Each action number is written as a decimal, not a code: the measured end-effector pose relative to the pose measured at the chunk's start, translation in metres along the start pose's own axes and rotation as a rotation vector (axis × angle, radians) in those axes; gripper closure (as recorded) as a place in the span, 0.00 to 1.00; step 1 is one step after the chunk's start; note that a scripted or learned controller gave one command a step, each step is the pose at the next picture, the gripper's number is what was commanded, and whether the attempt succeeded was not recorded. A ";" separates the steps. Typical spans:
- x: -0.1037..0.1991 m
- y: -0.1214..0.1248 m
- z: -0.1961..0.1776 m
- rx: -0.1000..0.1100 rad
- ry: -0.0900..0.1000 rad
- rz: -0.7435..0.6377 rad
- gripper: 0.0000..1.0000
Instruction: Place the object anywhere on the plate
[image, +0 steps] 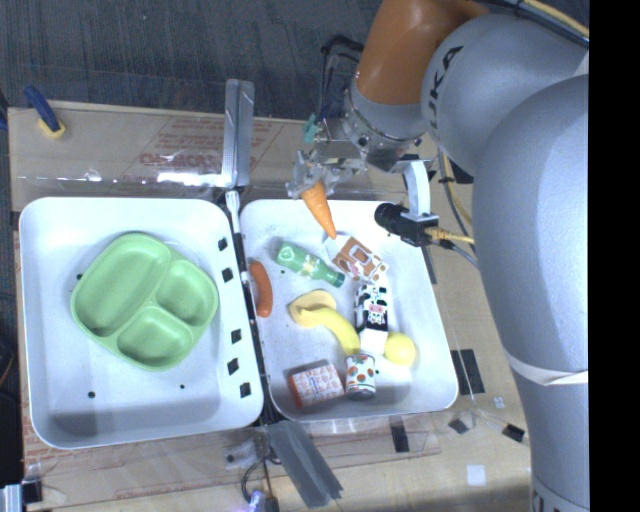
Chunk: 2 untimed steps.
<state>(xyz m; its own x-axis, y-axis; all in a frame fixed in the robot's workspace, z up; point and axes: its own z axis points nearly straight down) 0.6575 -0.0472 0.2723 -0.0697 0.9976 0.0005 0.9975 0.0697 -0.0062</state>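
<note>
camera view looks down at a slant on two white bins side by side. the left bin (50, 400) holds a green plate (145, 298) with three compartments, lying flat near the bin's middle. the right bin (430, 385) holds the loose items. the grey arm (520, 150) comes in from the right, its orange band above the wrist, and the gripper (312, 182) hangs over the far edge of the right bin. the gripper is clamped on the carrot (320, 208): the carrot's thick end sits between the fingers and its long axis runs down and slightly right, the thin tip pointing into the bin toward the small patterned carton (360, 260). the carrot hangs tilted, above the bin floor, well apart from the plate. below it lie a green bottle (308, 263) on its side, a red sausage (262, 287) close to the bin's left wall, a banana (328, 318), a black-and-white milk carton (372, 308), a lemon (399, 349), a small can (361, 375) and an orange box (315, 384).
</note>
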 end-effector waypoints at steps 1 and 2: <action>0.081 -0.023 0.054 0.002 -0.001 0.261 1.00; 0.144 -0.056 0.037 0.001 -0.002 0.094 1.00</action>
<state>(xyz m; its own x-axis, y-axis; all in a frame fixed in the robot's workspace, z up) 0.5917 0.0929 0.2358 0.0242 0.9997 -0.0019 0.9997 -0.0243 -0.0077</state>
